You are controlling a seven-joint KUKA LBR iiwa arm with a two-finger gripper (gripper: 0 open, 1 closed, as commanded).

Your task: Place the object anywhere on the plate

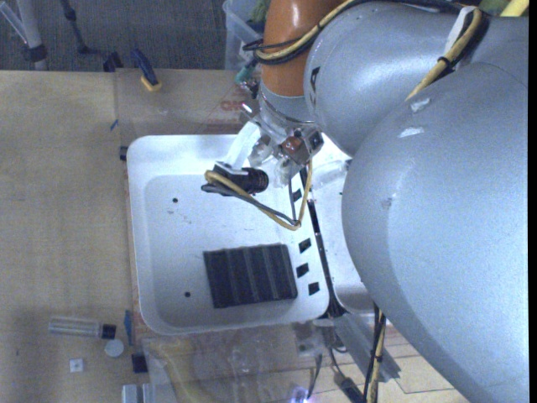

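Observation:
A dark ribbed rectangular slab [250, 275] lies flat in the front part of the left white bin [147, 225]. My gripper [267, 154] hangs below the orange band over the bin's back right corner, up and to the right of the slab and apart from it. A black cylindrical part with yellow and black cables [239, 180] juts left from the wrist. The arm's own body hides what is under the gripper.
The big grey arm covers most of the right bin [334, 168]. A blue clamp [149, 75] sits on the bench behind the left bin. Small loose parts [80, 328] lie at the front left. A clear tub [250, 11] stands at the back.

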